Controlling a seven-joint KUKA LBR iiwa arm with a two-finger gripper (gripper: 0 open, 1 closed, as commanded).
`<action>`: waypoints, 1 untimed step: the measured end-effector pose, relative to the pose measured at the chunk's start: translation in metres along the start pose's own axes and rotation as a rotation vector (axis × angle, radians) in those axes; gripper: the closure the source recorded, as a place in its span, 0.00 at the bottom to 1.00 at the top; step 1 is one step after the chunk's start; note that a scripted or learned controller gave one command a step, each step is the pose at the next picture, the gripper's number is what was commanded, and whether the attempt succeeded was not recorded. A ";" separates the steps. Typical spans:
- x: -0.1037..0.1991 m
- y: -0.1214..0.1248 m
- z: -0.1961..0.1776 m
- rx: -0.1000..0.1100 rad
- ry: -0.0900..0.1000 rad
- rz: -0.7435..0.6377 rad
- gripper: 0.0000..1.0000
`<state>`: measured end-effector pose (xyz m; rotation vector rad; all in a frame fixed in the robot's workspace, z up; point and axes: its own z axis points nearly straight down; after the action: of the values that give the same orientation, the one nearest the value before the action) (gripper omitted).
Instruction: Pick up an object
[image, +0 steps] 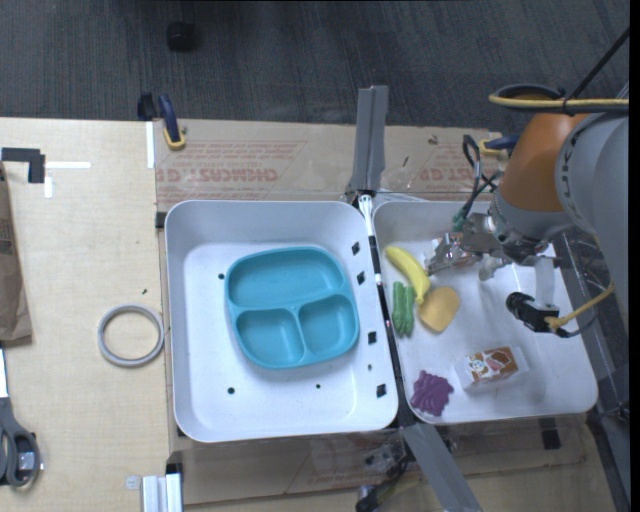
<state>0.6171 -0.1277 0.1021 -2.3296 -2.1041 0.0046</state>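
My claw (447, 255): low over the right bin's (560, 395) far-left part, just beside the banana's far end; I cannot tell its state.
Banana (407, 270): near the right bin's left wall.
Green pod (402, 308): beside it.
Tan piece (439, 309): touching the banana.
Purple grapes (431, 392): near-left corner.
Carton (490, 367): near edge.
Left bin (190, 390): holds a blue divided tray (292, 306).

Divided tray (291, 320) in left bin (190, 330); banana (408, 270), pickle (402, 308) in right bin (560, 385).
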 end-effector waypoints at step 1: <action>0.032 0.014 0.011 -0.001 0.001 0.201 0.00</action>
<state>0.6338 -0.0970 0.0907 -2.5296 -1.8597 0.0034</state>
